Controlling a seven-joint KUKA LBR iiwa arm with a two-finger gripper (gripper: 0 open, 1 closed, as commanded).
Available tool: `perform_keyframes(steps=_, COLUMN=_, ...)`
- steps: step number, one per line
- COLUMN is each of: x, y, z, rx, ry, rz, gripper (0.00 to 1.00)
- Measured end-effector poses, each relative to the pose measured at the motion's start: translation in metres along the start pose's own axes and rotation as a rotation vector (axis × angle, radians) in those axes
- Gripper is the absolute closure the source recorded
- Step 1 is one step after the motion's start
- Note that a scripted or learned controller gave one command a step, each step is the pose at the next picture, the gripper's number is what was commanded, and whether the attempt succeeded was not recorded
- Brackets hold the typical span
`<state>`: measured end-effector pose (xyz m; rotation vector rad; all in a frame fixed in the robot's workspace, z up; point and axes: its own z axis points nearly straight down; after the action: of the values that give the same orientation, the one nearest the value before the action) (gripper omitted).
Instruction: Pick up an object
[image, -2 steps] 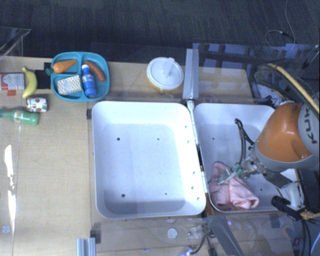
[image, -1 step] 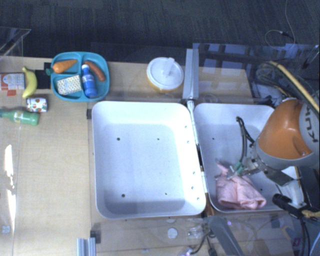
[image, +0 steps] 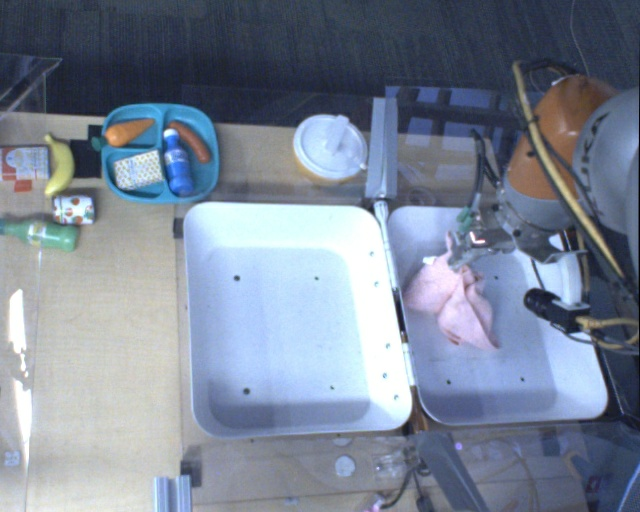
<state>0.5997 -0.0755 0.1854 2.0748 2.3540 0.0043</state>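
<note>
Two white bins sit side by side on the worktop (image: 100, 330). The left bin (image: 290, 320) has nothing but small dots on its floor. In the right bin (image: 520, 390) lies a pink cloth (image: 455, 305), crumpled, near the bin's left wall. The end effector (image: 470, 243) is low over the cloth's top edge, near the bin's back wall. The grey arm (image: 560, 150) with its orange band comes in from the right.

At the worktop's back left corner is a blue tray (image: 205, 150) with toy food. Beside it, at the left edge, lie a yellow banana (image: 60, 165), a small can (image: 73, 209) and a green bottle (image: 40, 234). A white lidded cup (image: 330, 147) stands at the back edge.
</note>
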Motion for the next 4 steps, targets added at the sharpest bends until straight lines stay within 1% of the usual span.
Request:
perform_keyframes(steps=1, x=0.000, y=0.000, z=0.000, rx=0.001, ry=0.000, rz=0.000, gripper=0.00)
perform_keyframes(steps=2, x=-0.021, y=0.005, z=0.088, rx=-0.004, ry=-0.001, rz=-0.022, gripper=0.00)
perform_keyframes(steps=3, x=-0.023, y=-0.003, z=0.058, rx=0.001, ry=0.000, rz=-0.067, gripper=0.00)
perform_keyframes(steps=4, x=-0.057, y=-0.044, z=0.094, rx=-0.011, ry=-0.002, rz=-0.010, gripper=0.00)
